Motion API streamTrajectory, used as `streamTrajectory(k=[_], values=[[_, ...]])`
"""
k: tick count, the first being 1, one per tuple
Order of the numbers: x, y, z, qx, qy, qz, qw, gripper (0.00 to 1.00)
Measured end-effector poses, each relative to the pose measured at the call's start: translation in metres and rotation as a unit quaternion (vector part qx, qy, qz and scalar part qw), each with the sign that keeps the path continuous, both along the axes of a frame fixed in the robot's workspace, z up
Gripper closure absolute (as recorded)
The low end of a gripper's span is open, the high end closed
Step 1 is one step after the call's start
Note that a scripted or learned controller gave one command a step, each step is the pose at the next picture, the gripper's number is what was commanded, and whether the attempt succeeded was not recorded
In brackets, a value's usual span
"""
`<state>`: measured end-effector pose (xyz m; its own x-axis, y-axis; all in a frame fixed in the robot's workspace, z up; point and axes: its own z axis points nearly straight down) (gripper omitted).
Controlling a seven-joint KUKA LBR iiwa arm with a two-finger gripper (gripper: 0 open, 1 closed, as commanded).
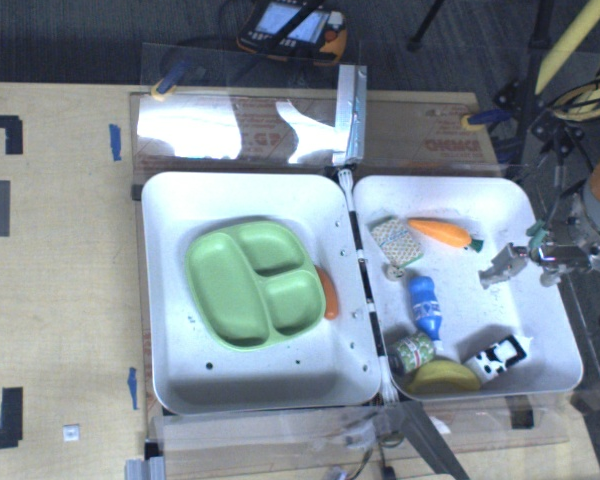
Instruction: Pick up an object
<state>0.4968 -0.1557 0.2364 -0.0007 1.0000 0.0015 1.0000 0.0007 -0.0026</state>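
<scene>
Orange carrot (440,233) lies in the right bin (555,313), left of the gripper (515,263) and apart from it; whether its fingers are spread I cannot tell.

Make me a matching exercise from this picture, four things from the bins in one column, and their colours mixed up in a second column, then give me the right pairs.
Things:
1. divided plate
2. carrot
3. bottle
4. toy cow

Colours:
A. black and white
B. blue
C. green
D. orange

Pairs: 1-C, 2-D, 3-B, 4-A
</scene>
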Motion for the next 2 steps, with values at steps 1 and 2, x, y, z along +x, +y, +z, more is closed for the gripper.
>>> streamTrajectory(k=[1, 2], values=[[0.07, 0.003, -0.026, -0.0013, -0.002, -0.036, 0.9994, 0.0], [0.111, -0.032, -0.085, -0.0018, -0.003, -0.025, 0.9997, 0.0]])
